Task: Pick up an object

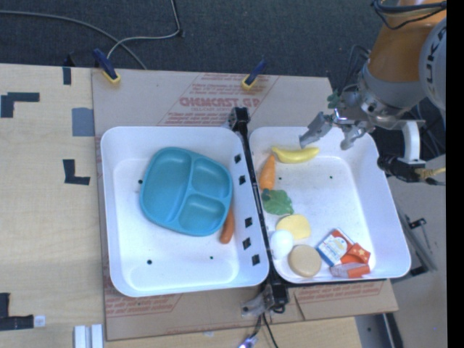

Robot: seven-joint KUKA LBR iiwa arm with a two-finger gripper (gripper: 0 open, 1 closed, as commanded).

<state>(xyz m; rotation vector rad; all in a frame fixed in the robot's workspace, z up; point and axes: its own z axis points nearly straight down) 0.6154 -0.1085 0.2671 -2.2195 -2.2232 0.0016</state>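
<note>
- nearest the lens, along the right bin's (377, 216) front edge, sit a tan bun (304, 260), a white egg (280, 243) and a small carton (334, 247) resting on orange-red packaging (353, 264), bunched in the corner
- behind them, a yellow disc (293, 227), green leaf (278, 203) and carrot (267, 172) line the divider wall
- a banana (294, 154) lies near the far wall, just beside the end effector (335, 130), the likeliest pick
- end effector hangs released, fingers (316, 130) splayed, nothing between them, above the far rim, probably lining up a descent
- left bin (119, 216) holds a blue sectioned plate (185, 191), with a second carrot (228, 226) touching its edge
</note>
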